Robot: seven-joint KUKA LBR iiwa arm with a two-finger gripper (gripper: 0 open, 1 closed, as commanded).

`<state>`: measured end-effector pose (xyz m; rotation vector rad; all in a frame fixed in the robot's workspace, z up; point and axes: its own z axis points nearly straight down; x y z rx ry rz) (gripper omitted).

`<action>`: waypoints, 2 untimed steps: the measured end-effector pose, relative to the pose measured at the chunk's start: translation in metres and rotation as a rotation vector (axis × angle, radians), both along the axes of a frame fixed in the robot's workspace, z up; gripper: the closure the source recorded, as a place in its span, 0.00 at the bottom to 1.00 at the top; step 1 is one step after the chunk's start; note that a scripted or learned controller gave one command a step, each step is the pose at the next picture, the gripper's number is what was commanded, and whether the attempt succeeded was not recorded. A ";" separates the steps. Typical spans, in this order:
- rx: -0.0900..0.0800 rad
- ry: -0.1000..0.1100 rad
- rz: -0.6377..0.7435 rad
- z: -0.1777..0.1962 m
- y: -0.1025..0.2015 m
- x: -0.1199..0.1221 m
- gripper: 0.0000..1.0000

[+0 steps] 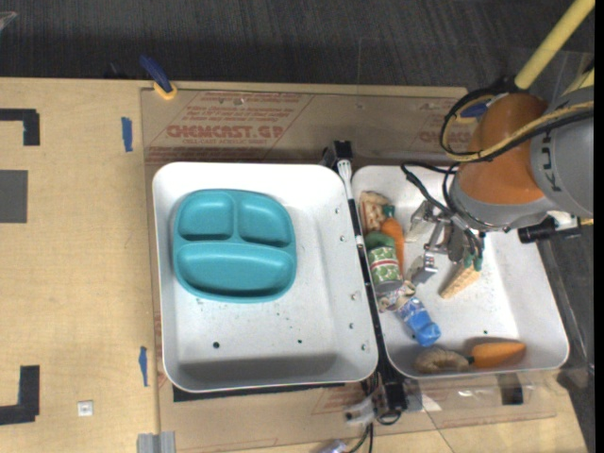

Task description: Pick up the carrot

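carrot [394, 241]: right bin [538, 300], far-left, wedged among clutter beside green can [383, 260]. gripper [442, 253]: hovers just right of carrot, nothing seen held; opening, cannot tell. blue tray [234, 243]: left bin [255, 347].

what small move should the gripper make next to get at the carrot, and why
Probably shift the gripper toward the left wall of the right bin before lowering. The carrot lies there among a green can and other clutter, beside the gripper rather than under it, and nothing shows between its fingers.
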<state>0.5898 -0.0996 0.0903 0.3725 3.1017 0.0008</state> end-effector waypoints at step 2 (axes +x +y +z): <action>0.002 0.002 0.164 0.100 0.078 0.039 1.00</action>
